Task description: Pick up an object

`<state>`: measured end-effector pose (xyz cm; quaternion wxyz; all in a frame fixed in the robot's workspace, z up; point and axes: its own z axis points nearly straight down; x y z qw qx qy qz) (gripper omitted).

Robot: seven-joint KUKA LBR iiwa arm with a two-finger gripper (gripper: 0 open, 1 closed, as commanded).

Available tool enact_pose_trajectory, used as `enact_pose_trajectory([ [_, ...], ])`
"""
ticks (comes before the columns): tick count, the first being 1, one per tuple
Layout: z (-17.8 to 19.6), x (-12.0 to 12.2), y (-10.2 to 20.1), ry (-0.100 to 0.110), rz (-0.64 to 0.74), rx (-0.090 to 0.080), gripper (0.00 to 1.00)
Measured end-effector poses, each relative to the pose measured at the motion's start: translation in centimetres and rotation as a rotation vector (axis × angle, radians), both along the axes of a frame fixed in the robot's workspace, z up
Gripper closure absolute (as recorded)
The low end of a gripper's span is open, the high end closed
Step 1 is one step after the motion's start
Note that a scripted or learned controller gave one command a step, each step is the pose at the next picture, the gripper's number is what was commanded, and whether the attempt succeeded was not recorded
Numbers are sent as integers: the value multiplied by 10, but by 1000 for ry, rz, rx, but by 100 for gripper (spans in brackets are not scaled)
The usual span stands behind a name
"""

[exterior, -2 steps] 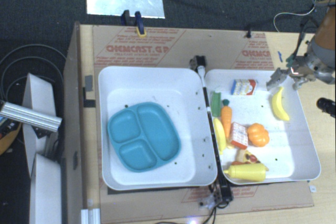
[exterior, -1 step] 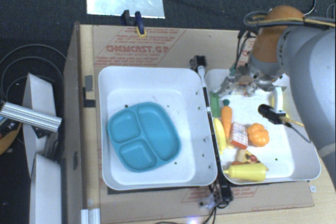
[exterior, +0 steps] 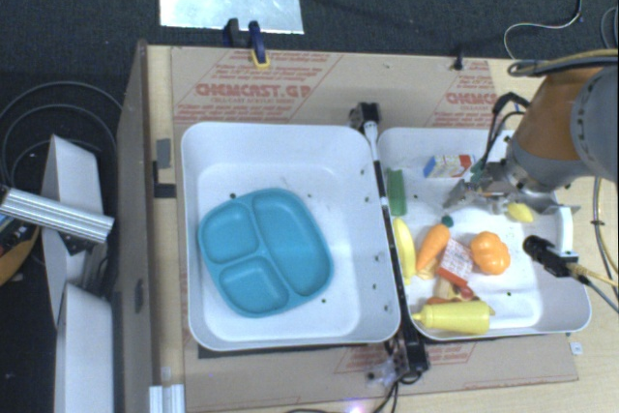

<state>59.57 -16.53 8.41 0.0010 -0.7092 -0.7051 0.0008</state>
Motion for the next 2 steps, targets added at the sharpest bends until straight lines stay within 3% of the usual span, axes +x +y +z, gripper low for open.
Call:
enact_pose_trajectory([
  [1, 2, 74, 23, 8, 18, 1, 0],
  [2, 13, 75, 21, -9, 13, -2, 100],
])
